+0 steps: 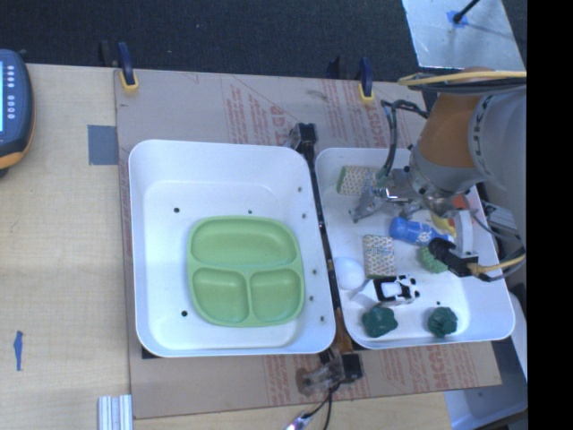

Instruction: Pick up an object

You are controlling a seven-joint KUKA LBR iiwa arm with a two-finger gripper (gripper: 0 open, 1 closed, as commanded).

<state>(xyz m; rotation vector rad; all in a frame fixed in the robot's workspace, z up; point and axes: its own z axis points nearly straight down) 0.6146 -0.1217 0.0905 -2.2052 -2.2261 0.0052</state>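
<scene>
While the arm [466,133] reaches over the right bin [501,316], its end effector [380,200] hovers near a patterned packet [356,181]; whether it is clenched cannot be told. A green divided tray [244,270] sits in the left bin [152,240].

Faint red printed lettering runs in slanted lines across the brown cardboard sheet [260,106] under the bins, left of the gripper [369,206], too blurred to make out any word.
</scene>
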